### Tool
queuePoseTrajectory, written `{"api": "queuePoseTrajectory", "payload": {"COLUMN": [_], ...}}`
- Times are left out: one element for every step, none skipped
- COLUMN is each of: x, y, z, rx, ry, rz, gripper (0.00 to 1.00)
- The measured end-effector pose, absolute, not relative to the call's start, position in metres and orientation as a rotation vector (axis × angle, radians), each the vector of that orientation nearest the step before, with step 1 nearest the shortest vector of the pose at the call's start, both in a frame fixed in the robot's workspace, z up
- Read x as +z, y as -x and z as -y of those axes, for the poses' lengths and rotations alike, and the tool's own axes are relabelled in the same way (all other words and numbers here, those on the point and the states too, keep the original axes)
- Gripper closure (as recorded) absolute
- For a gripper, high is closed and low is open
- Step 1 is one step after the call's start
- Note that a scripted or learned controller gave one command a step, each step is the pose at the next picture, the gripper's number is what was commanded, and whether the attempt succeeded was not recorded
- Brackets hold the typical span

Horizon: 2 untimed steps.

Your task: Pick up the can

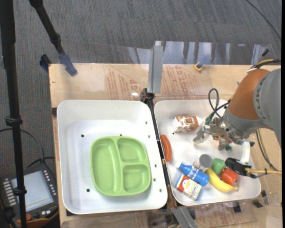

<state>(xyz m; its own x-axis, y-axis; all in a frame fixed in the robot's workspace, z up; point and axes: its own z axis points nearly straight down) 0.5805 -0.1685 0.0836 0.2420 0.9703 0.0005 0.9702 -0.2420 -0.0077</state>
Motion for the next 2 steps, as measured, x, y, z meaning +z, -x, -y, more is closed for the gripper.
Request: {"api": "queuePoseTrajectory", "payload": {"x": [0.084,0.085], "y": [-0.552,-0.515], "z": [0.141,0.198], "rx": [0.006,0.003], "ry": [2.495,2.521], "rz": [1.897,1.859], "gripper": [0.00,0.00]}}
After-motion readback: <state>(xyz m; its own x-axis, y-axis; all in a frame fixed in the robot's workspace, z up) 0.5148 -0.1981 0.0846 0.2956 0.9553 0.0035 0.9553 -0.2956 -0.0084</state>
